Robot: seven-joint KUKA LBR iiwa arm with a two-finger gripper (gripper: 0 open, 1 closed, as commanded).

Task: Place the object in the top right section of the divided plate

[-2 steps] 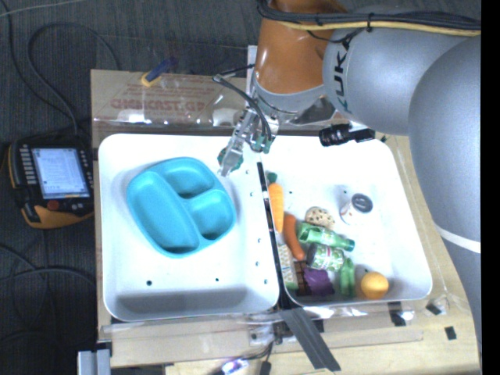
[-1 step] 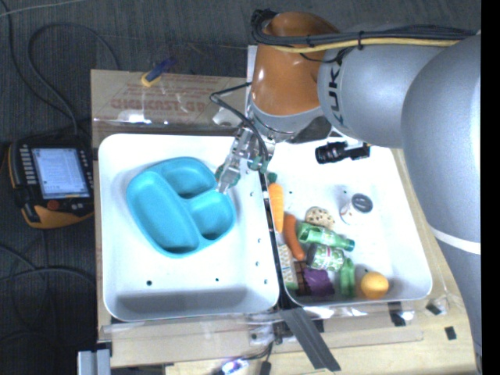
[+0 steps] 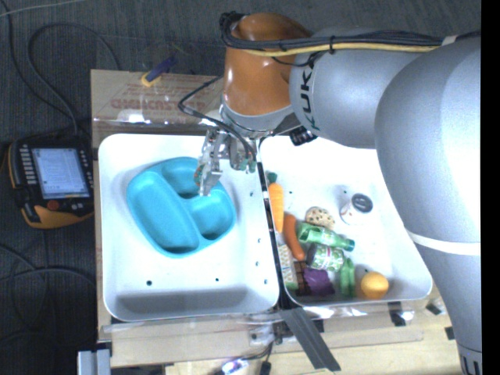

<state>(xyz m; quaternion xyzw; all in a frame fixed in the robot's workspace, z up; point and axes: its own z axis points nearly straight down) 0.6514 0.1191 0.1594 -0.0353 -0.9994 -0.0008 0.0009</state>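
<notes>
Above the blue divided plate point(image 3: 181, 204) at one o'clock, hangs gripper point(image 3: 209, 175), finger state impossible to tell, risking a drop into the wrong section.

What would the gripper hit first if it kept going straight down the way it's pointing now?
Most likely the blue divided plate in the left bin. The gripper points down over the plate's upper right section. Its height above the plate is hard to judge from this slanted view.
</notes>
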